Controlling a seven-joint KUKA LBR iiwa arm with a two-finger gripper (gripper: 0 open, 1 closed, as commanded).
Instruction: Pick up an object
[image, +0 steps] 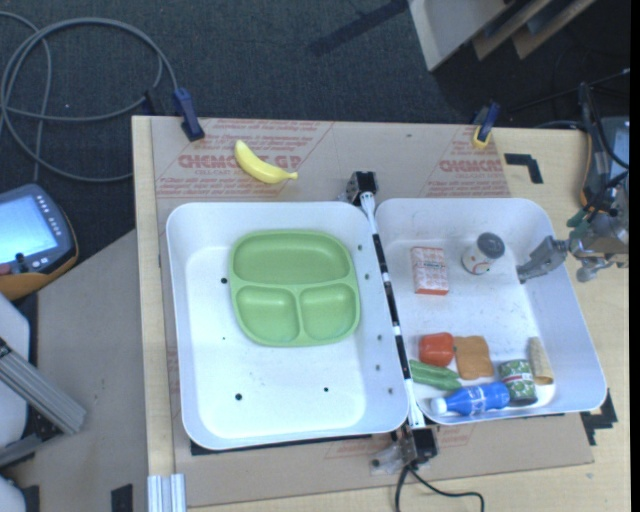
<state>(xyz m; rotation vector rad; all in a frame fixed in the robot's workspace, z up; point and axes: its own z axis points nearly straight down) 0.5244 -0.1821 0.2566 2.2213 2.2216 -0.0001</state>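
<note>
Camera view: gripper (540, 258) poised at right bin's (570, 330) far edge, nothing visibly held, opening impossible to judge. Approach stage, probably. Nearest target: small round object (484, 252) just beside. Next: descend squarely over it, then close.

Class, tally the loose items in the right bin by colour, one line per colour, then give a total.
Red or red-and-white: 3 (carton, ball, red block)
Green: 2 (pod, can)
Tan: 2 (slab, stick)
Blue: 1 (bottle)
Grey: 1 (disc)
Total: 9
</note>
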